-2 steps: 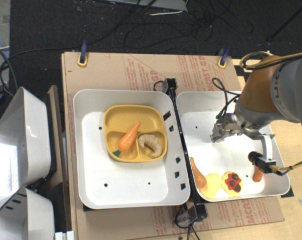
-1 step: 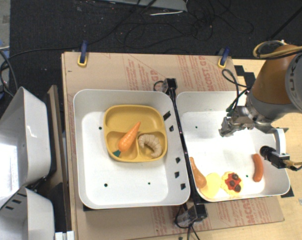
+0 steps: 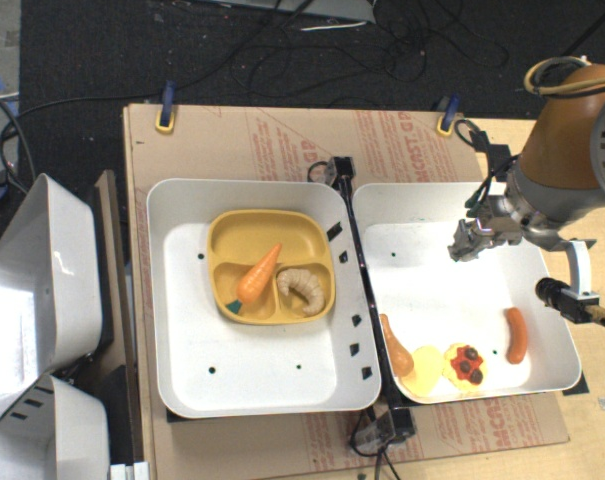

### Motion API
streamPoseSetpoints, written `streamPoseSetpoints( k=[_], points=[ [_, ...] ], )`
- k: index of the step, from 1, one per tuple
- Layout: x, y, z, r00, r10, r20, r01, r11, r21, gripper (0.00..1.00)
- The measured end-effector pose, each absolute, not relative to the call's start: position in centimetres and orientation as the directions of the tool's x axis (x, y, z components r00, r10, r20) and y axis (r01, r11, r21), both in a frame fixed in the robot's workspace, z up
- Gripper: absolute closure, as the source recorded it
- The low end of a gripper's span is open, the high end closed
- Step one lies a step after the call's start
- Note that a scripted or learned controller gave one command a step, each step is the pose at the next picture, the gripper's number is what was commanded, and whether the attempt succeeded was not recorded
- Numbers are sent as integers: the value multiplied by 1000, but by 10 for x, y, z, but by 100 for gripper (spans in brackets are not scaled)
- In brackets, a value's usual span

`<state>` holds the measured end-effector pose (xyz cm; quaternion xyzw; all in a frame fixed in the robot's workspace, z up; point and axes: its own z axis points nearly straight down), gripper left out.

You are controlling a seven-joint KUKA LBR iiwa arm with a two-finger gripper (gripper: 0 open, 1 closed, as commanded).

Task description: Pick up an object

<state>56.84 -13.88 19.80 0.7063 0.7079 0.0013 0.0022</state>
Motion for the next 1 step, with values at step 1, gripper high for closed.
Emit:
streamPoseSetpoints(
  k=[1],
  points=[
    [570, -139, 251, -3, 1000, -2, 1000, 3, 6, 100]
  ],
)
